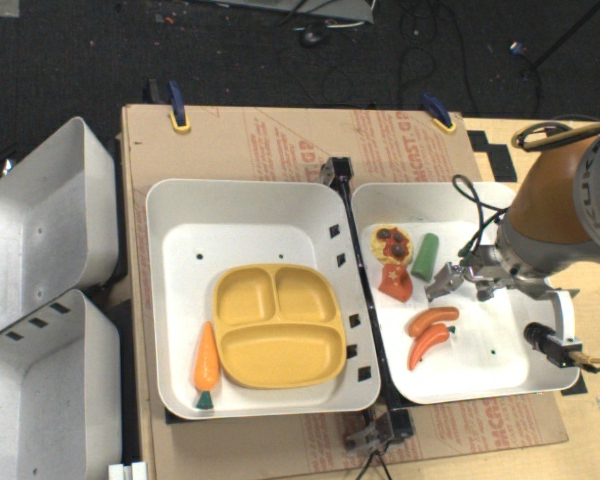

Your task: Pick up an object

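Gripper: I am watching the gripper hanging low over the right bin, reaching in from the right; whether it is released or clenched I cannot tell from this angle, and I am seeing nothing grasped in it.
Nearest target: I am taking the green cylinder as the likeliest pick, since it is lying just to the left of the gripper, tilted, near the bin's back.
Other candidates: the red wedge is sitting just below the pizza slice; two hot dogs are lying side by side nearer the front.
Left bin: a yellow divided plate with a carrot beside its left edge, well apart from the arm.
Handling: I am judging these as light, stiff plastic toys, smooth and prone to slipping or rolling.
Hold point: I am favouring the cylinder's middle, across its narrow width, jaws square to its long axis.
Risk: I am expecting a glancing touch to roll it toward the divider.
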{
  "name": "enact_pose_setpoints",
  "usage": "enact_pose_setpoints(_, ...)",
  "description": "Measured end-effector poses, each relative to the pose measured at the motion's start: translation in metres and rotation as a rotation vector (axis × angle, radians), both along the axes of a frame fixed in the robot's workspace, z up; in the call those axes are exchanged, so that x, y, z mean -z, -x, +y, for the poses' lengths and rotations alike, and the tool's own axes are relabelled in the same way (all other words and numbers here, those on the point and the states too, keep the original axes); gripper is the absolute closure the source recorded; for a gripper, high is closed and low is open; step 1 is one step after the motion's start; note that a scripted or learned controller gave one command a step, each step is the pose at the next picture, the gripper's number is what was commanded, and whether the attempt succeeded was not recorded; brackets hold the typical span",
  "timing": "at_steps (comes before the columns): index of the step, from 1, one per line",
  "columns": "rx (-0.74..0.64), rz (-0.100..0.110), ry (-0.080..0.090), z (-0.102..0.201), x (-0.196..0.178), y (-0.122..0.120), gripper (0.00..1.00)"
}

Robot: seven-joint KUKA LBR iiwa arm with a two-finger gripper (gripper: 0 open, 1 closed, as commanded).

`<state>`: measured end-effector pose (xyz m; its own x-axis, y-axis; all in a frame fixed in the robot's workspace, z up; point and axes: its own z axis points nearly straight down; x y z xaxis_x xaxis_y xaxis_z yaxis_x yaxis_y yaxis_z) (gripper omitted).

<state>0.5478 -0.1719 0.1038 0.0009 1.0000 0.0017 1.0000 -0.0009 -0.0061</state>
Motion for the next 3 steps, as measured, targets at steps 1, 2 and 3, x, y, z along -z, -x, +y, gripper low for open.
enact_pose_setpoints(1,0.0,-0.004,0.001,0.0,0.012,0.0,0.0)
enact_pose_setpoints(2,0.0,-0.006,0.002,0.0,0.002,0.0,1.0)
enact_pose_setpoints(3,-0.004,-0.011,0.003,0.008,-0.058,-0.005,1.0)
